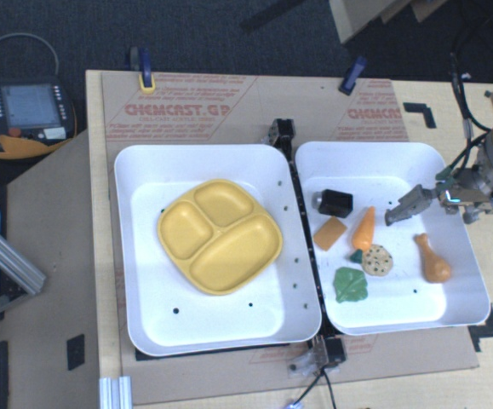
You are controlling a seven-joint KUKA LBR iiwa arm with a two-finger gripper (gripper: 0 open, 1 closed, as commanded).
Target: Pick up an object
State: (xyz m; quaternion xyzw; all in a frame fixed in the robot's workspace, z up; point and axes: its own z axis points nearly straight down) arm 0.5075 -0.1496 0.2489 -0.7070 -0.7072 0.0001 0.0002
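The small toy carrot (364, 227) in the right bin (399, 318) looks light, hard and a bit slippery, so the open, empty gripper (399, 211) should pinch its middle.

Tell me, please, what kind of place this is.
Probably a robot lab test bench: two white bins clamped on a board, toy food such as a carrot, and a teach pendant beside the bench.

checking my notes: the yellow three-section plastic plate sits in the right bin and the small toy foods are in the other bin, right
Not quite. The camera view shows the yellow three-section plastic plate in the left white bin, not the right. The small toy foods, such as the orange carrot and green leafy piece, lie in the right white bin.
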